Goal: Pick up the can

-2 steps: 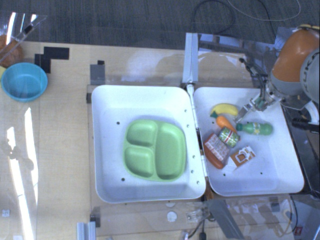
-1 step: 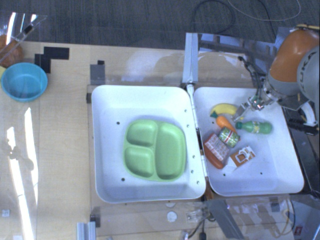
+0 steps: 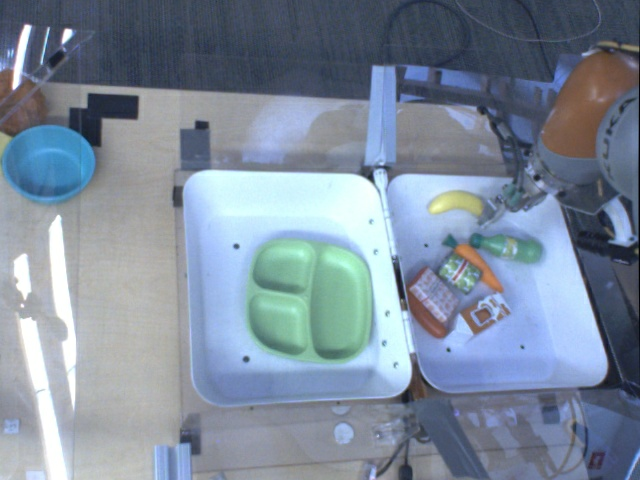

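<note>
Can [image 3: 434, 302] lies at six o'clock in the right bin [image 3: 560, 363]; gripper [image 3: 507, 200], finger state unclear, should descend centred over it, clear of the carrot [image 3: 465, 268]

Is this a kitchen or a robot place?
Probably a robot lab, not a kitchen. A grey arm reaches over two white bins on a bench; the food, like the banana, looks like toys, and cables trail on the floor.
</note>
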Robot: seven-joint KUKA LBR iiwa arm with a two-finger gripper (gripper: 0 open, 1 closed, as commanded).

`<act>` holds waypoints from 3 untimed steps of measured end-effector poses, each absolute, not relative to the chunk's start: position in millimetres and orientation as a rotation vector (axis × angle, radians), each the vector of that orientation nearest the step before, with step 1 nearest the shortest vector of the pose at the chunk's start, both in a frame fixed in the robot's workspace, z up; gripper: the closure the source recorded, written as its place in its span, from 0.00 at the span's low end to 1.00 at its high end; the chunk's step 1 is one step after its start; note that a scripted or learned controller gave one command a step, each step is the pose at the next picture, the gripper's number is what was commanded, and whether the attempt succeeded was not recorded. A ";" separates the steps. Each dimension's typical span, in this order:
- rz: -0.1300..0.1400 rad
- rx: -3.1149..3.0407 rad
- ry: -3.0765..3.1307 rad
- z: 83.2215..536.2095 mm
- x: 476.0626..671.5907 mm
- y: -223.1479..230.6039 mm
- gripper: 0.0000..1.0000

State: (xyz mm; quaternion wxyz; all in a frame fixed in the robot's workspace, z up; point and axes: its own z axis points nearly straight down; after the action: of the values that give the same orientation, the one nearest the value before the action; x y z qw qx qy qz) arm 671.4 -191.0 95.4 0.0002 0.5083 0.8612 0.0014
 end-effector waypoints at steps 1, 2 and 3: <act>0.003 1.514 2.746 87.5 671.9 -201.9 1.00; 0.005 1.505 2.746 97.9 674.3 -200.0 1.00; -0.003 1.518 2.765 95.0 669.7 -199.6 0.00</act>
State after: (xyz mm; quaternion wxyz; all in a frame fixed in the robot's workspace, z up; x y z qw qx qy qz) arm 669.7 -199.6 95.0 -0.0065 0.4812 0.8766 -0.0009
